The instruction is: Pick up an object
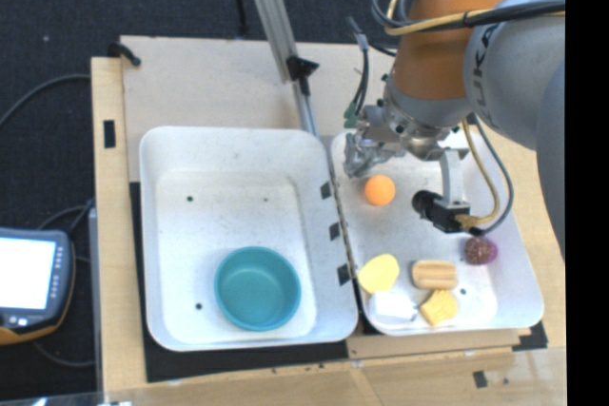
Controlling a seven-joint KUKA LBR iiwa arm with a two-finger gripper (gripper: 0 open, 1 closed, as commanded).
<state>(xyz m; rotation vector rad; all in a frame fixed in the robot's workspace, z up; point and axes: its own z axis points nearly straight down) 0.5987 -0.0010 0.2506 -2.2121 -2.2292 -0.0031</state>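
The left bin [171,166] holds one teal bowl [257,288] at its 5 o'clock, with bare floor above. In the right bin [519,285], the tool [357,157] hangs by the dividing rim; whether it grips cannot be told. One orange ball [380,191] lies at its 5 o'clock, apart.

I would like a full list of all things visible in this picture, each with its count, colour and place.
bins: 2, white, side by side on the bench
bowl: 1, teal, left bin, near front
ball: 1, orange, right bin, by the gripper
yellow piece: 1, right bin, front left
tan block: 1, right bin, front
yellow cube: 1, right bin, front edge
white item: 1, right bin, front
purple item: 1, right bin, right side
screen: 1, at the left edge
arm: 1, grey and orange, from the right
gripper: 1, over right bin, back left
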